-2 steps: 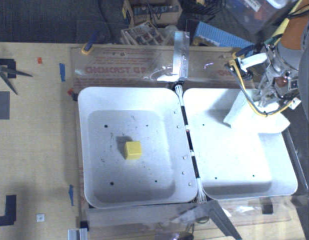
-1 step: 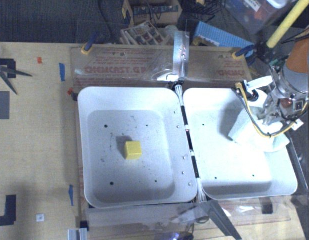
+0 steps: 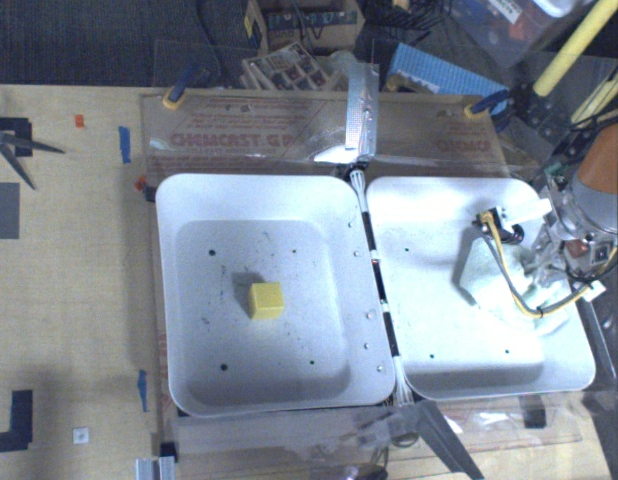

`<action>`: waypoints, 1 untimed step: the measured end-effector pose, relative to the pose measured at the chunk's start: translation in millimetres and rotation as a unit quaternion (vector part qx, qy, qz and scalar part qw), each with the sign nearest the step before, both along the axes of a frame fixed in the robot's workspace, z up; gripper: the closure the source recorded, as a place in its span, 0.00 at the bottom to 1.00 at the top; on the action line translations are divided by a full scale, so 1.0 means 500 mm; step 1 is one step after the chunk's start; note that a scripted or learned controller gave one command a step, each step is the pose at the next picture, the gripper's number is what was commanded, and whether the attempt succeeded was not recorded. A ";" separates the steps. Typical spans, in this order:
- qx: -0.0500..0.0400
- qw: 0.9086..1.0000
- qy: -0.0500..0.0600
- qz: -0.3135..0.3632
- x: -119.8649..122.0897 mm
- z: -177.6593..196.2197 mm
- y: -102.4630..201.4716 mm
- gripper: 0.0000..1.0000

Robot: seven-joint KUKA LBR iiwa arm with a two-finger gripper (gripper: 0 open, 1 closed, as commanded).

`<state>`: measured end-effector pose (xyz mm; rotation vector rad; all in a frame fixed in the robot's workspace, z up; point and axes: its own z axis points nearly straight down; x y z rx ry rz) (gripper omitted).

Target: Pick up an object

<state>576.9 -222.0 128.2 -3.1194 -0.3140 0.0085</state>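
yellow block (image 3: 266, 300) — left bin (image 3: 194, 213), hand (image 3: 534, 268) — right bin (image 3: 429, 218)

small yellow cube (image 3: 267, 300), left bin's floor (image 3: 289, 243)

You're looking at a rounded grey robot arm (image 3: 587, 213), wrapped by a broad orange band (image 3: 601, 166) above the wrist, with pale silvery metal parts down at its claw (image 3: 541, 266).
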 end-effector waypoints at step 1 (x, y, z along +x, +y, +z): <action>-0.003 1.000 -0.007 -0.001 -0.188 -0.056 0.113 1.00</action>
